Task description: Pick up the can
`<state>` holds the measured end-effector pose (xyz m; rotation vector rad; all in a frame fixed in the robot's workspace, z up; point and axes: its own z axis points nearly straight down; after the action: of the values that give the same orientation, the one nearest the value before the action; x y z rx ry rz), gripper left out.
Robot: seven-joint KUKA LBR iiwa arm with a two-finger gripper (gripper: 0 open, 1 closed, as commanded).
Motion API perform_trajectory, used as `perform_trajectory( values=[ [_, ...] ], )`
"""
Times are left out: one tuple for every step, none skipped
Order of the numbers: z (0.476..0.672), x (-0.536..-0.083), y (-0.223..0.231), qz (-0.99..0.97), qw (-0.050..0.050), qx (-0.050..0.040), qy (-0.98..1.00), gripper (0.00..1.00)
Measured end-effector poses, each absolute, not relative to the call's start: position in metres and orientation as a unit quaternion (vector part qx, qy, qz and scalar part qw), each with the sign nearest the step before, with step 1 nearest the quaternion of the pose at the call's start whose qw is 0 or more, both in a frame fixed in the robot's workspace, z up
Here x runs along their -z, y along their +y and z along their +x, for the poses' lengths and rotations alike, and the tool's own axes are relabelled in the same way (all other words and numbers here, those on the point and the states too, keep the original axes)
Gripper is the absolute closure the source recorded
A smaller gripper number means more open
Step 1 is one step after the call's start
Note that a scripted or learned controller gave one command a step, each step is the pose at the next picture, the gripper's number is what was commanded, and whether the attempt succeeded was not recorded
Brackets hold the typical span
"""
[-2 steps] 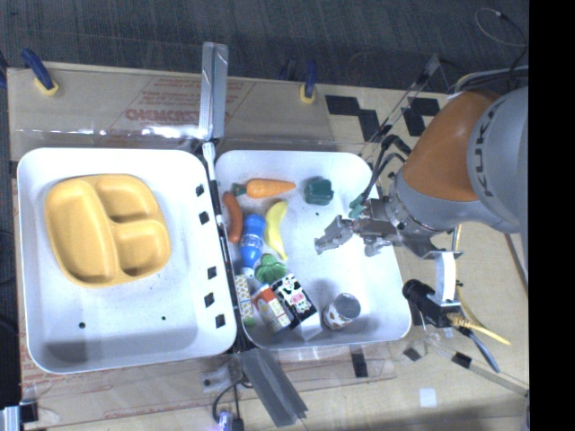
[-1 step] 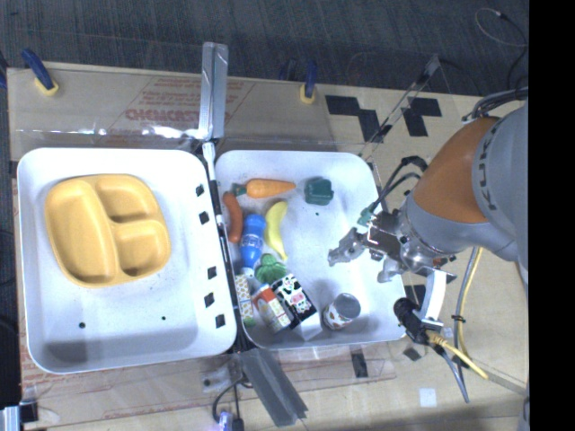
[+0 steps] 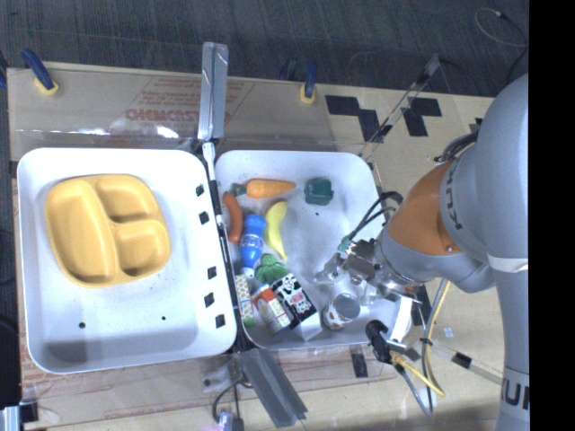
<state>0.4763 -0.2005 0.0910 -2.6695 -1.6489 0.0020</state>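
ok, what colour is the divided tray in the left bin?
Yellow; the divided tray shows plainly in the camera view.

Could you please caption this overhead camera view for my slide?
KUKA arm's gripper poised over the can in the cluttered right bin.

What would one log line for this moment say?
task: pick up can | hand: low in right bin, just above can | can: on bin floor near front wall | status: not lifted
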Motion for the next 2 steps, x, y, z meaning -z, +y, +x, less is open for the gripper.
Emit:
perform_trajectory(
  values=[
    [0.476, -0.1, -0.2, -0.849, 0.004, -0.0014, -0.528, 1.0],
    [0.556, -0.208, -0.167, -0.923, 0.002, -0.0012, -0.386, 1.0]
  ],
)
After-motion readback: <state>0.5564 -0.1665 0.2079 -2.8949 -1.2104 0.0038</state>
